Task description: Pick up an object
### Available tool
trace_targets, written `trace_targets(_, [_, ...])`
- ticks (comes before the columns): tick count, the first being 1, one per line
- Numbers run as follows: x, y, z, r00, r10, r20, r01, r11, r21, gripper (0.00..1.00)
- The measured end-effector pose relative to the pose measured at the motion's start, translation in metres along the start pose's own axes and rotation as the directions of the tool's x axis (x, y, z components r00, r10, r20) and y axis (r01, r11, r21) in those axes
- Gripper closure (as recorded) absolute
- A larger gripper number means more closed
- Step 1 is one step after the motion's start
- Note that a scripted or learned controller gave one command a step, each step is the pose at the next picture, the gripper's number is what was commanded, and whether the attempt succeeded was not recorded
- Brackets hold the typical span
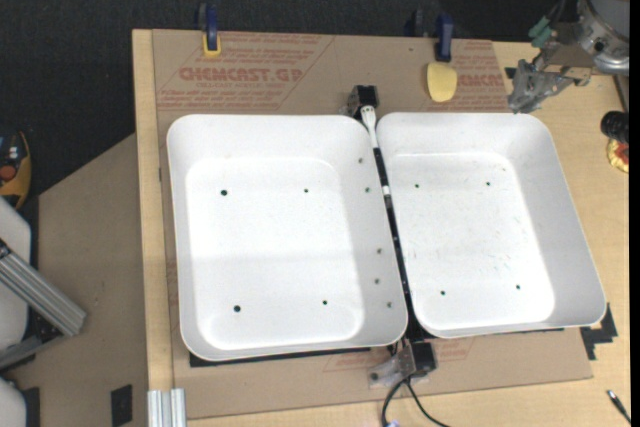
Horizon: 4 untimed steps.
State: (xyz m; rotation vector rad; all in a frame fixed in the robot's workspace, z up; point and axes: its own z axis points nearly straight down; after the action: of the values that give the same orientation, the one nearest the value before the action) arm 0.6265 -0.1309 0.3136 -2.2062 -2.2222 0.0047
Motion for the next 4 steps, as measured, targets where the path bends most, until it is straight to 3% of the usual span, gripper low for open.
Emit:
trace_targets(1, [-0.058, -0.008, -0.031, 1.0, 0.012, 0.01, -0.012, 1.0, -0.015, 1.0])
trace_targets(2, [0.028, 0.007, 0.048, 1.0, -0.001, 0.001, 0.001, 1.0, -0.002, 1.0])
trace_targets(3, [0.04, 0.001, -0.006, 1.0, 0.005, 0.006, -0.005, 1.0, -0.018, 1.0])
trace_targets(4, [0.093, -0.008, 0.042, 1.0, 0.003, 0.003, -0.003, 1.0, -0.004, 1.0])
